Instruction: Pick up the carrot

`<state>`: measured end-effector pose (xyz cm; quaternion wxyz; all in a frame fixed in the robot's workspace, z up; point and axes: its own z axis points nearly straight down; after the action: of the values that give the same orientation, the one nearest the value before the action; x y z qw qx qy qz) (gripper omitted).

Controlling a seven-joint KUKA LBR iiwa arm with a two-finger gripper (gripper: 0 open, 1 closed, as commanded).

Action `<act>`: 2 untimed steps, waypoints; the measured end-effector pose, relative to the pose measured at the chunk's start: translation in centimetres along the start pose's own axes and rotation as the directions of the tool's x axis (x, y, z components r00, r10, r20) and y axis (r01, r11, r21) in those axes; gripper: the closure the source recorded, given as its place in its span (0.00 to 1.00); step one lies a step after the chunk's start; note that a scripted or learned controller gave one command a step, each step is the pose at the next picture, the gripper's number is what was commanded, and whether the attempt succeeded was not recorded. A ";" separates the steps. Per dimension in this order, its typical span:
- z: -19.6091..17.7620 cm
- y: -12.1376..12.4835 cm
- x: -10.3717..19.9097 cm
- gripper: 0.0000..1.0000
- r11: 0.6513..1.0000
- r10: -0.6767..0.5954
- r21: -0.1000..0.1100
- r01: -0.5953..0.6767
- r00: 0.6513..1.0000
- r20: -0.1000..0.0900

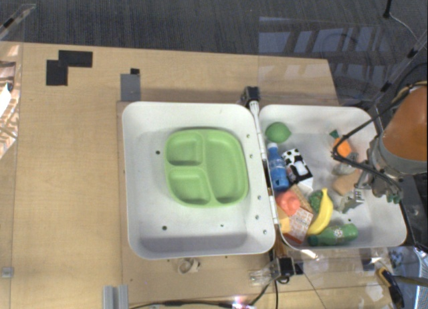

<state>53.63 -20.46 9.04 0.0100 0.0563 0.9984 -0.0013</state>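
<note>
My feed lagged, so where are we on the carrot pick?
Nothing looks done: the carrot lies on the floor of the right bin, near its far right side. In hand: the gripper is low in that bin, just nearer the camera than the carrot. Left: closing on the carrot and lifting it.

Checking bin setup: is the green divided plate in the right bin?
No, the green divided plate sits in the left bin, apart from the toys.

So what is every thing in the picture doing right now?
Carrot: lying in the right bin, not between the pincer's fingers.
Pincer: low over the right bin, near the banana.
Banana: resting on the pile of toys.
Green plate: flat in the left bin, nothing in its compartments.
Green ball: sitting at the right bin's back corner.
</note>
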 end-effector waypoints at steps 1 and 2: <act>-0.1 -0.3 2.5 0.00 1.000 0.004 0.000 -0.004 1.000 0.001; -0.4 0.6 3.7 0.00 0.987 -0.161 0.007 0.161 0.987 0.019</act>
<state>50.00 -19.48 9.33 0.0196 -0.0245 0.9995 -0.0055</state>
